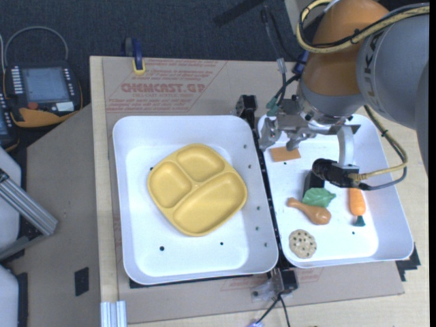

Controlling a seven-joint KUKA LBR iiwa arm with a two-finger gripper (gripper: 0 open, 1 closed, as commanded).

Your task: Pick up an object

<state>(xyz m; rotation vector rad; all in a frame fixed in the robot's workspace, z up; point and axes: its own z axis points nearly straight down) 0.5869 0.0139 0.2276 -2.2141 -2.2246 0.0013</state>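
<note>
A dark blue-grey carpeted floor [170, 12] surrounds the brown cardboard-covered bench [170, 80]. Off the bench's left edge lies a grey handheld control pendant [42, 90] with looped black cable [34, 36].

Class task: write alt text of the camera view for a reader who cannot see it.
A grey robot arm with an orange band hangs over the right white bin, which holds an orange slice, green leaf, drumstick, carrot and cookie. The left white bin holds a yellow divided plate.

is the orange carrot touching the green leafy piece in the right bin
Apart. The camera view shows bare white bin floor between the orange carrot and the green leafy piece.
</note>
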